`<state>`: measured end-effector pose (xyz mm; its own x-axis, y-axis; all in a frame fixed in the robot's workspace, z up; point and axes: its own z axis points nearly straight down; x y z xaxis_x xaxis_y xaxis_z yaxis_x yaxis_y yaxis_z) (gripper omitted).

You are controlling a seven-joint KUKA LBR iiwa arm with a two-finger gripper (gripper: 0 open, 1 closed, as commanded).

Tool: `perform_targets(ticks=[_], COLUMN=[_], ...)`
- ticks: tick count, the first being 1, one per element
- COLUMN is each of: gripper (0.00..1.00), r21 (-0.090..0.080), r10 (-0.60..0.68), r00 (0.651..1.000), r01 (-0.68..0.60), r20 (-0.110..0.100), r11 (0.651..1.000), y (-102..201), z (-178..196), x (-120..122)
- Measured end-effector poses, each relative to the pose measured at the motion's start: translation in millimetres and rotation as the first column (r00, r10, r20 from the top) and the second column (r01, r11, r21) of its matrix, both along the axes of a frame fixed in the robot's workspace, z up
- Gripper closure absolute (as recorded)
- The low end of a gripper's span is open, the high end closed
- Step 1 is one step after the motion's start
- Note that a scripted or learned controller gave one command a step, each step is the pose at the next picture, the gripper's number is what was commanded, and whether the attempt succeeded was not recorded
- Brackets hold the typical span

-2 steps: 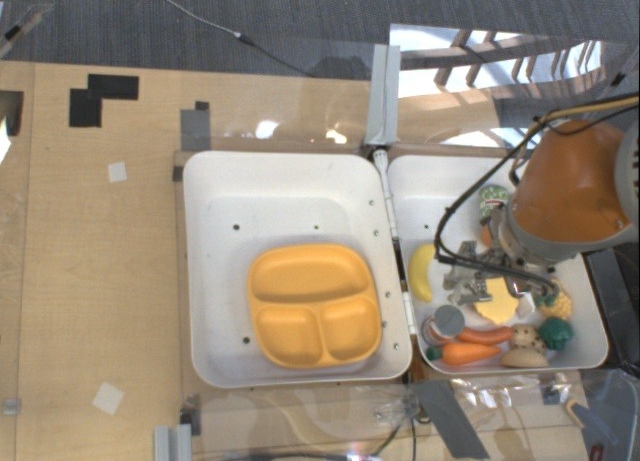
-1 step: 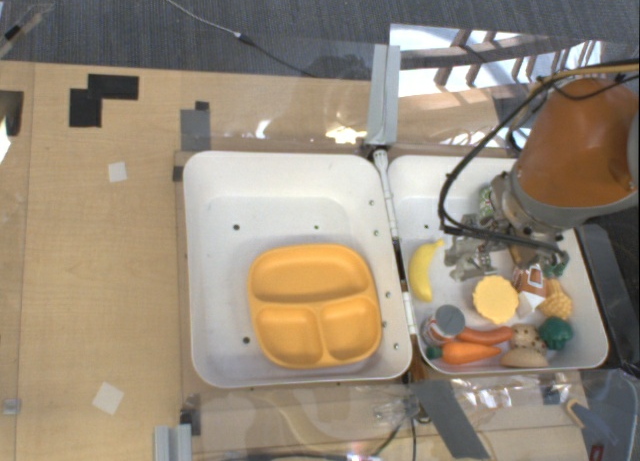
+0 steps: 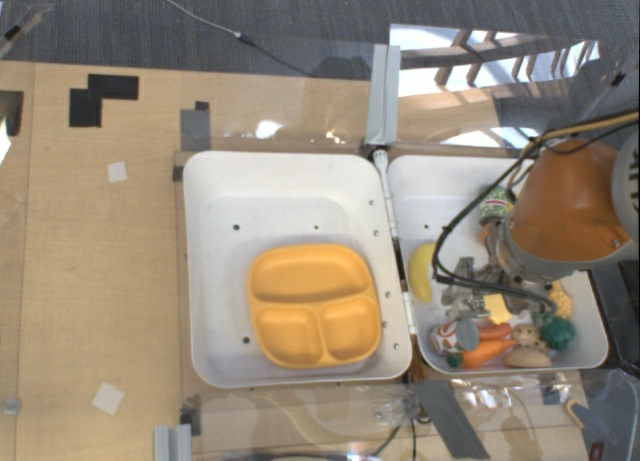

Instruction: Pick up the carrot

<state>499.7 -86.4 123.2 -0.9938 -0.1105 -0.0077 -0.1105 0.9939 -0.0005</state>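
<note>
Lying near the front rim of the right bin (image 3: 597, 349), the carrot (image 3: 486, 352) sits at about five o'clock in the picture, its orange body slanting up toward three o'clock among a huddle of small toys. Just at its nine o'clock side a round red-and-grey piece (image 3: 447, 336) touches or nearly touches it, and a red piece (image 3: 494, 330) lies along its twelve o'clock edge. Toward three o'clock from the carrot rest a tan, pale lump (image 3: 528, 355) and a dark green piece (image 3: 558, 333), with a yellow corn-like toy (image 3: 560, 299) just beyond.

Over this huddle hangs the hand (image 3: 478, 299), a grey metal assembly just at twelve o'clock of the carrot; whether its fingers are apart or together cannot be told from this angle, and nothing is visibly between them. A yellow banana-like piece (image 3: 423, 271) lies at the hand's nine o'clock, close to the wall between the bins.

Farther back, the arm's orange band (image 3: 560, 204) bulks over the right bin, with black cables looping beside it.

At nine o'clock, the left bin (image 3: 290, 184) holds a yellow divided plate (image 3: 314, 304) in its nearer half. Both bins stand on the light wooden surface (image 3: 90, 279).
</note>
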Motion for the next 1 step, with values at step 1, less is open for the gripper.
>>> perform_targets(ticks=[1], gripper=[1.00], r21=[0.000], r10=[-0.108], r00=[0.994], r01=[0.108], r20=[0.004], r11=[0.994], y=[-15.4], z=[10.9], x=[-0.8])
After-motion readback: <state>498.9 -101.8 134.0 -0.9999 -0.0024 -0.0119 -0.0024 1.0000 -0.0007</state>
